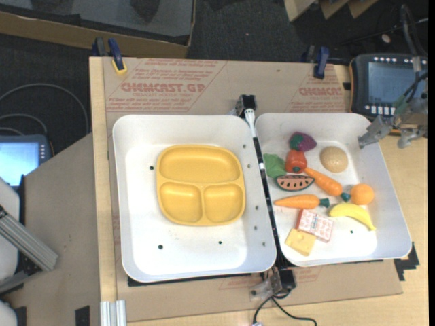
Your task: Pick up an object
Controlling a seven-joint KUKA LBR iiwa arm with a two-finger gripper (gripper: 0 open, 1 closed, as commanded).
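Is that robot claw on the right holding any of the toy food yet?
No, nothing is held. The gripper hangs at the right bin's upper right rim, apart from the toy food.

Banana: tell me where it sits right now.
The banana lies in the right bin, toward its right side, just below the orange and right of the red-and-white box.

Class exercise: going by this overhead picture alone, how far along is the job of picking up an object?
Done: nothing looks done; the toy foods, such as the banana, orange and two carrots, all lie in the right bin.
In hand: nothing; the end effector sits at that bin's far right rim, above the toys, and I cannot tell its finger state.
Left: descend, grasp one toy, lift it. The yellow tray sits in the left bin.
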